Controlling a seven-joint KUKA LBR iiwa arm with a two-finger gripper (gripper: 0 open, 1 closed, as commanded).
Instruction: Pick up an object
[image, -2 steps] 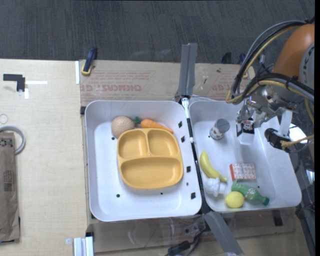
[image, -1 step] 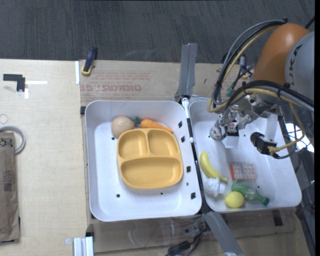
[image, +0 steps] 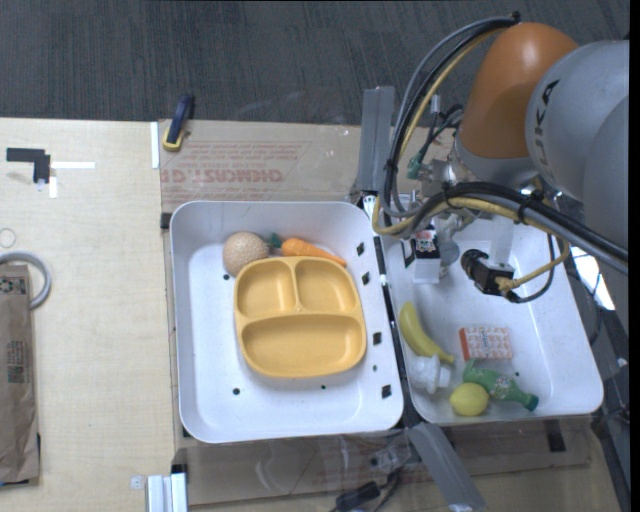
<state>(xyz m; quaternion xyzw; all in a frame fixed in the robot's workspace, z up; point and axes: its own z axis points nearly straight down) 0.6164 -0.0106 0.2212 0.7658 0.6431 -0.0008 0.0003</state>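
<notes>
- The tool (image: 428, 262) hangs over the right bin (image: 580, 385), near its far left corner.
- The banana (image: 420, 333) lies just below the tool, apart from it.
- I cannot tell how the tool stands.

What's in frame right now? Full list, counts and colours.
left bin: 1, white, centre of bench
right bin: 1, white, beside the left bin
tray: 1, yellow, three compartments, in left bin
ball: 1, tan, left bin, at tray's back left corner
carrot: 1, orange, left bin, behind tray
banana: 1, yellow, right bin, left side
lemon: 1, yellow, right bin, front
bottle: 1, green, right bin, front, lying beside lemon
packet: 1, red and white, right bin, middle
white item: 1, right bin, by banana's end; type unclear
cardboard: 1 sheet, brown, behind left bin
arm: 1, grey with orange band, over right bin
gripper: 1, over right bin's back left
</notes>
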